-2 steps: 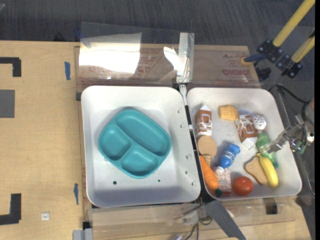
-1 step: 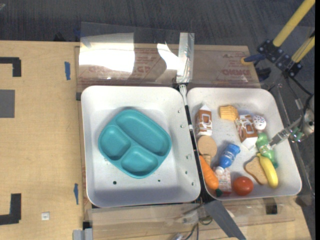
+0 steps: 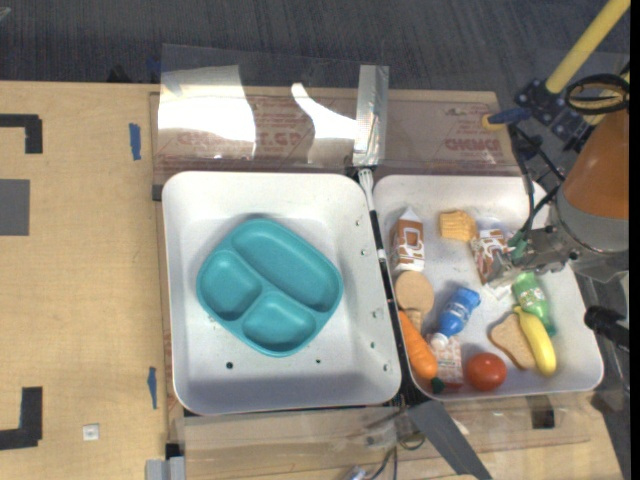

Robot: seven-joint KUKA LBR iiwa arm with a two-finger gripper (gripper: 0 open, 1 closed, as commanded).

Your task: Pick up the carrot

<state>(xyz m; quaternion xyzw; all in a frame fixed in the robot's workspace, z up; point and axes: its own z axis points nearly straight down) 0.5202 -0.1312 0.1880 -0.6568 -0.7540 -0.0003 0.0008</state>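
Observation:
The carrot (image 3: 418, 346) is orange with a small green end. It lies lengthwise against the left wall of the right bin (image 3: 585, 373), near the front. The gripper (image 3: 522, 252) hangs over the right part of that bin, above a red-and-white wrapped snack (image 3: 490, 253) and just behind a green item (image 3: 528, 294). It is well to the right of the carrot and farther back, with nothing visibly held. The grey arm with its orange band (image 3: 605, 173) comes in from the right edge.
Around the carrot lie a round bun (image 3: 414, 291), a blue bottle (image 3: 457, 310), a tomato (image 3: 486, 370), a bread slice (image 3: 510, 340), a banana (image 3: 539, 344), a brown carton (image 3: 408, 243) and a yellow cracker (image 3: 456, 226). The left bin (image 3: 190, 218) holds a teal divided plate (image 3: 268, 283).

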